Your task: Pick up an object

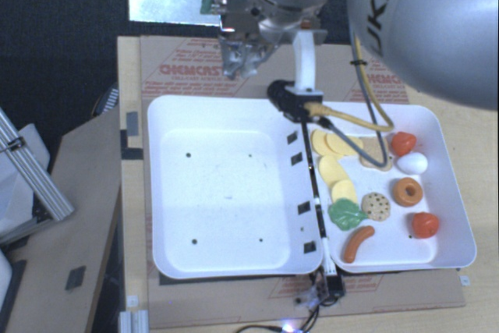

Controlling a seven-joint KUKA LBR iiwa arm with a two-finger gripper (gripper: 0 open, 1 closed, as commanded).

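Approach step, nothing picked yet. Your hand [243,58] is hanging high above the counter [195,58], behind the far rim of the left bin [226,191]; I cannot tell its state from this angle.

All candidates are lying in the right bin [448,168]: tomato [403,143], egg [412,163], doughnut [406,191], cookie [376,205], sausage [358,243], yellow slices [334,160].

Next, by my reading, you are needing to travel right, centre over one item, then descend.

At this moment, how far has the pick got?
Nothing looks picked yet: the egg, doughnut, cookie, sausage and both tomatoes lie in the right bin. The gripper hangs above the bench, behind the bins. Descent, grasp and lift remain.
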